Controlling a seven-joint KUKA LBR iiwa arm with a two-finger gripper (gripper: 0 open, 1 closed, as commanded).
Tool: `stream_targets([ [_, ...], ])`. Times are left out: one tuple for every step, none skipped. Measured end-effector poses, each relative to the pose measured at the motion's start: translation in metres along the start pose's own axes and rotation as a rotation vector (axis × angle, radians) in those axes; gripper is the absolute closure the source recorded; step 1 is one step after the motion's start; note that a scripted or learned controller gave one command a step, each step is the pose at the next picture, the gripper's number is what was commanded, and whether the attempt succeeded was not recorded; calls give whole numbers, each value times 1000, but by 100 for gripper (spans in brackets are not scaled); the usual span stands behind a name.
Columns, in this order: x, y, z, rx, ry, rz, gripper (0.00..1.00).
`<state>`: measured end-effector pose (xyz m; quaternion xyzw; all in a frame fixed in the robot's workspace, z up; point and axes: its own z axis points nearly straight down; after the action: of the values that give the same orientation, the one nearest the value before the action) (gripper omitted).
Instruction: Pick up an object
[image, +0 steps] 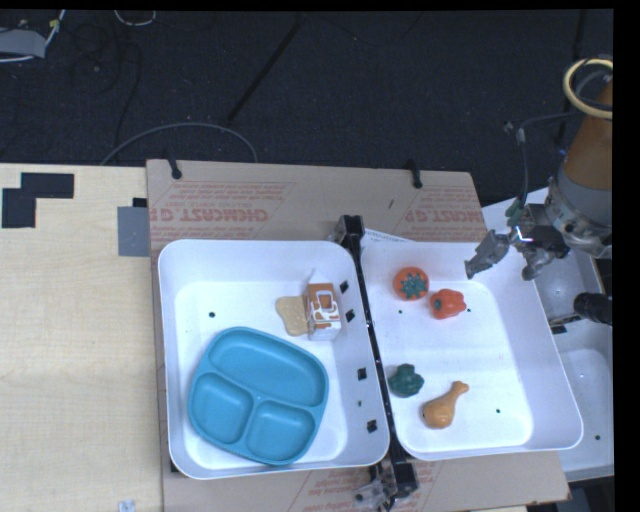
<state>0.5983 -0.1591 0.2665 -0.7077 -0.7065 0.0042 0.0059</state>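
The jaws are hanging apart and holding nothing over the right bin's far right corner. Its small toys are lying loose and well spaced, the red pepper and tomato nearest, so either is probably reachable.

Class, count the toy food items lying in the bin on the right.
4: a tomato and an orange pepper toward the back, a dark green piece and a chicken drumstick near the front. None looks hidden.
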Motion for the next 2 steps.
stream_targets([
  [0, 2, -7, -12, -2, -2, 0],
  [-4, -4, 39, -8, -1, -1, 0],
])
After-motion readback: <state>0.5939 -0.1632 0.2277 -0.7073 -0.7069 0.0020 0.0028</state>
